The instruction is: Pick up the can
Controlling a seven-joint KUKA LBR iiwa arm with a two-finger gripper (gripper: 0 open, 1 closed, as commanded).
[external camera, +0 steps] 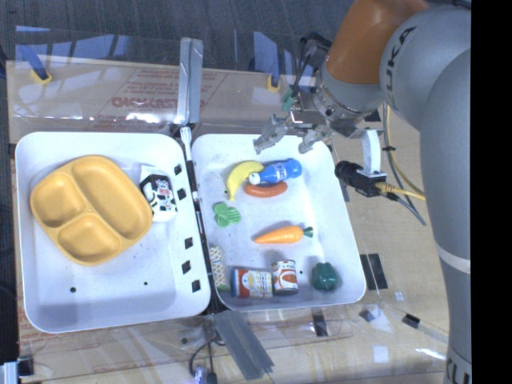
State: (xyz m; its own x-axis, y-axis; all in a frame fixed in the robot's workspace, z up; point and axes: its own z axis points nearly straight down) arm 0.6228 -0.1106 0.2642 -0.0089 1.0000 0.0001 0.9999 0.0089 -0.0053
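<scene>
A: White right-hand bin [340,214], near edge: that is where the cans sit. I count two lying side by side, a longer can [251,282] with a red and white label, and a shorter red can [285,278] touching its right end.

B: And the end effector [290,138]?

A: Hovering over the far edge of the same bin, fingers spread apart with nothing between them. So the cans lie toward the near edge of the worktop from it, across the whole depth of the bin.

B: What is in between?

A: A blue bottle [278,170], a banana [238,175] and a sausage [265,189] just below the fingers, then a carrot [282,234] midway. A green pepper [324,276] sits just right of the cans.

B: How does the longer can lie?

A: On its side, long axis running left to right along the bin's near wall. I judge the fingers would need to close across that axis, from far and near sides, with little room against the wall.
</scene>
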